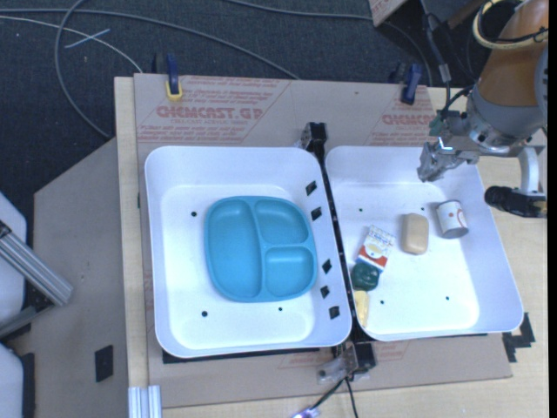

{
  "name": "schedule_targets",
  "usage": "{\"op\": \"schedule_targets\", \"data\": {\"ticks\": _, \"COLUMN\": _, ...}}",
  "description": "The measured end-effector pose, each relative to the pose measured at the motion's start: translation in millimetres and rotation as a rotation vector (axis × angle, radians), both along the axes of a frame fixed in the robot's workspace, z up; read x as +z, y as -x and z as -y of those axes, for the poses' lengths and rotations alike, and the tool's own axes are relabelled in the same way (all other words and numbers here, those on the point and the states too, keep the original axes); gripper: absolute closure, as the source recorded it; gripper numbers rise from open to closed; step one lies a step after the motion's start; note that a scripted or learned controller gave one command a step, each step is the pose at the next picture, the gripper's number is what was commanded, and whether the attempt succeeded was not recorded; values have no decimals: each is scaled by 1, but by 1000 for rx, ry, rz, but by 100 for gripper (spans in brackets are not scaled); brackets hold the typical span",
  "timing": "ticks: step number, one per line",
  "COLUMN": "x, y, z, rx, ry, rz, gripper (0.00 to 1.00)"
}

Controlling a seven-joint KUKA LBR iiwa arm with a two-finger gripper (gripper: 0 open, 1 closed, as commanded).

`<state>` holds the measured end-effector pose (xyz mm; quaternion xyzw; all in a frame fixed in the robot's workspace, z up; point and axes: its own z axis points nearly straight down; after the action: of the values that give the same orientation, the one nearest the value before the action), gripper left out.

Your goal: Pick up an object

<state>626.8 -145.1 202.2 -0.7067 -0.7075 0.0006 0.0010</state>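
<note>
Camera view, looking down at a slant: the arm point(509, 68) reaches in from the right, its orange band above the grey wrist, and the gripper point(432, 165) hangs over the far edge of the right bin point(487, 307). Whether it is spread or pressed together cannot be told from this angle, and nothing shows between its tips.

Taken from the gripper outward, the closest object is a small grey-and-white cylinder point(451, 218) lying on its side, just beside and a little nearer the camera. Next to that, directly toward the camera from the gripper, lies a tan oblong block point(414, 232), apart from the cylinder. Further toward the camera and to the gripper's left in the view sits a small white packet with red and orange print point(376, 244), and touching its near end is a dark green rounded piece point(366, 276). Beyond those again, by the bin's near left corner, lies a small yellow piece point(361, 305) against the wall. All of these rest on the floor of the right bin, none of them lifted.

Well away from the gripper, across the dividing rims, the left bin point(170, 312) holds a blue divided plate point(260, 248), lying flat with three compartments. Both bins sit on a brown printed board point(226, 103) held by blue clamps point(173, 74) at the far edge.
</note>
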Motion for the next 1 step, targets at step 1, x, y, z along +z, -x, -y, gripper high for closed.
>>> {"op": "schedule_targets", "data": {"ticks": 1, "x": 12, "y": 6, "z": -52, "rx": 4, "ry": -3, "rz": 1, "gripper": 100}}
